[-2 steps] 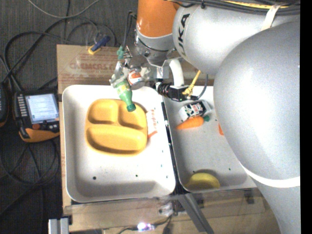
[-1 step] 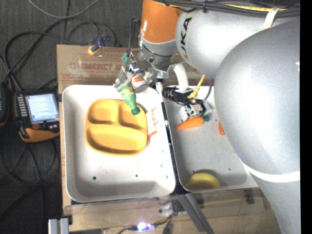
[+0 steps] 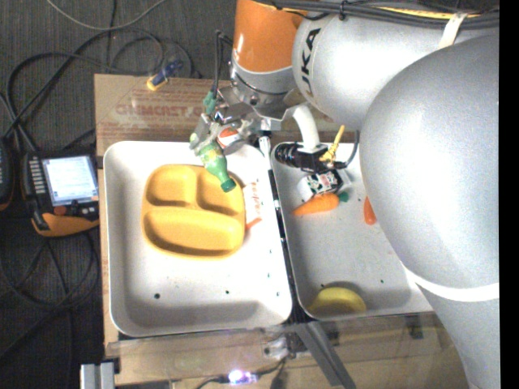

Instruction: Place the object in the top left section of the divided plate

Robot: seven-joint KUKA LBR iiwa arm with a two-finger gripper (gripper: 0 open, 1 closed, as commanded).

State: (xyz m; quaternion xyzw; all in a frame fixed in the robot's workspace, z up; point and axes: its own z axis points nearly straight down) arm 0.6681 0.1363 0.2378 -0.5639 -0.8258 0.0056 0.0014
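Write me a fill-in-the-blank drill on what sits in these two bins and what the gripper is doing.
1. The divided plate in the left bin is ___ in colour.
2. The gripper holds a green ___ over the plate's upper right corner.
3. The carrot lies in the ___ bin.
4. The yellow object sits near the right bin's ___ edge.

Missing words: yellow; bottle; right; bottom

Arm (image 3: 422, 128) enters from three o'clock, filling the right side; orange band (image 3: 263, 35) at twelve o'clock above the wrist. Gripper (image 3: 212, 140) points toward seven o'clock, fingers closed around a green bottle (image 3: 216, 164).
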